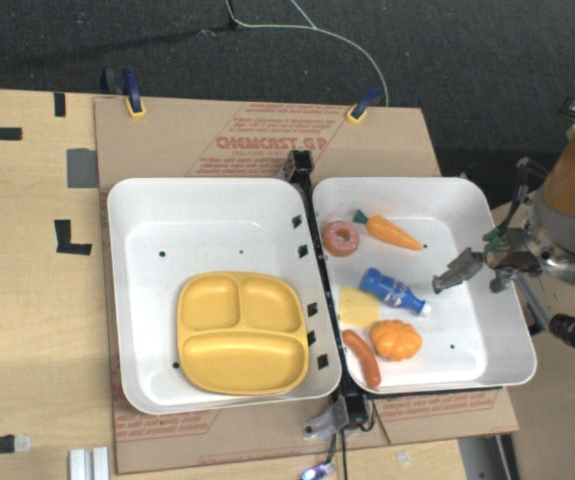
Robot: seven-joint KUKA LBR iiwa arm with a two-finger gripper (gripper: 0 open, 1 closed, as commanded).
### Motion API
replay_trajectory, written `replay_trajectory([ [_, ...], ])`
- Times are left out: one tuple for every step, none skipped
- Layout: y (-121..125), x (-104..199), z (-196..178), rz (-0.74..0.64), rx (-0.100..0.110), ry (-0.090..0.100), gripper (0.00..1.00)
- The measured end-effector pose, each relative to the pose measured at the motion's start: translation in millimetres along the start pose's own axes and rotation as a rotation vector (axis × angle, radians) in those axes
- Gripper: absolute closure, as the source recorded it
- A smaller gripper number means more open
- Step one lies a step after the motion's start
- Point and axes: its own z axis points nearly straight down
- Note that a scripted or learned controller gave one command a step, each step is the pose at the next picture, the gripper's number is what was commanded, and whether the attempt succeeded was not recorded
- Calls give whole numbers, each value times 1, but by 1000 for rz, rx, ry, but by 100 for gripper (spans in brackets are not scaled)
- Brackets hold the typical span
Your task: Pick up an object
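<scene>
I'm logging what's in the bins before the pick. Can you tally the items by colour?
Yellow: 2, the divided plate and a flat yellow slice
Orange: 2, the carrot and the small pumpkin
Pink: 1, the donut
Blue: 1, the bottle
Red-orange: 1, the sausage
Total: 7

Cut off and overlapped

The grey arm with the orange band (564, 203) runs off the right edge; the pale yellow block (357, 307) lies partly under the blue plastic bottle (391, 292).
</scene>
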Motion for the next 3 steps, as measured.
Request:
replay_trajectory([
  [2, 0, -5, -4, -9, -2, 0],
  [8, 1, 43, -3, -5, -2, 0],
  [9, -3, 110, -3, -3, -1, 0],
])
